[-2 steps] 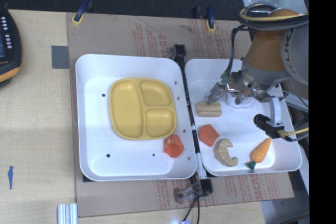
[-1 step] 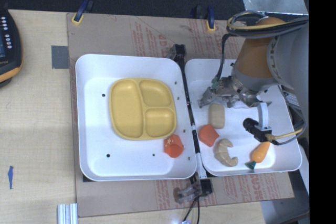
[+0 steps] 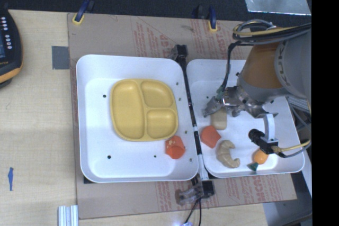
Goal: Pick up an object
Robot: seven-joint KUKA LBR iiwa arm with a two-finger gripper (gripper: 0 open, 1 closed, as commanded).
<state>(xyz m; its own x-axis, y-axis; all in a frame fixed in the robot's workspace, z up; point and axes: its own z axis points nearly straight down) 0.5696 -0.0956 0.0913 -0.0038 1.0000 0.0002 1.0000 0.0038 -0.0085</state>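
Nearest to us, at the bottom edge of the view, a black clamp (image 3: 192, 194) grips the seam between the two bins. Moving from the left, we find the left bin (image 3: 92, 114) carrying a yellow divided plate (image 3: 143, 108) at its centre, with a small orange-red piece (image 3: 175, 147) just off the plate at its five o'clock. Across the divider, the right bin (image 3: 204, 74) holds the likely targets: a red-orange chunk (image 3: 210, 136), a pale beige block (image 3: 219, 120) touching it at one o'clock, a croissant-shaped piece (image 3: 228, 154) at the chunk's five o'clock, and an orange fruit (image 3: 259, 156) with a green stub toward the bin's four o'clock corner. The gripper (image 3: 225, 104) is low over the bin, directly at the beige block's twelve o'clock and seemingly touching it, but the wrist body covers the tips, so we cannot tell how wide it is set. We judge the pick not yet done: every object lies on the bin floor, so closing and lifting remain.
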